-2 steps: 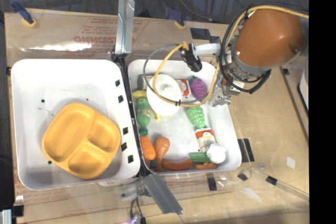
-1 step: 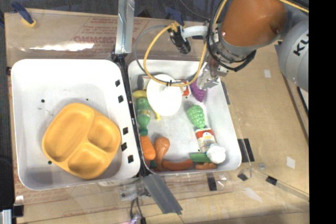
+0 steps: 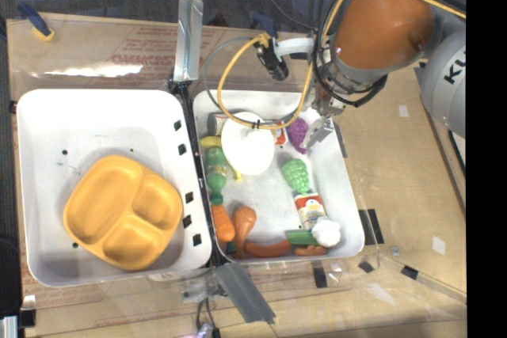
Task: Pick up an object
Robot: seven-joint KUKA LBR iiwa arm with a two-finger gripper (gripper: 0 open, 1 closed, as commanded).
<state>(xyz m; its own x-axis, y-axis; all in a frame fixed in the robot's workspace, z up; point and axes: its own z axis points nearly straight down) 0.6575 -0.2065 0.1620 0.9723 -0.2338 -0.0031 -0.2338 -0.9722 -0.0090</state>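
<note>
Currently | gripper [image 3: 319,125]: at right bin's [image 3: 346,178] far edge, beside purple grapes [image 3: 299,134]; grip state cannot tell | advice: centre over grapes, descend straight.

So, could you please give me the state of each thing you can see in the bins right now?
Yellow tray: lying flat in the left bin, right side up, compartments bare.
White disc: lying flat among the toys in the right bin.
Purple grapes: lying in the right bin, just below the tool.
Green bottle: on its side in the right bin.
Carrot: lying by the right bin's left wall.
Tool: low over the right bin's far edge.
</note>
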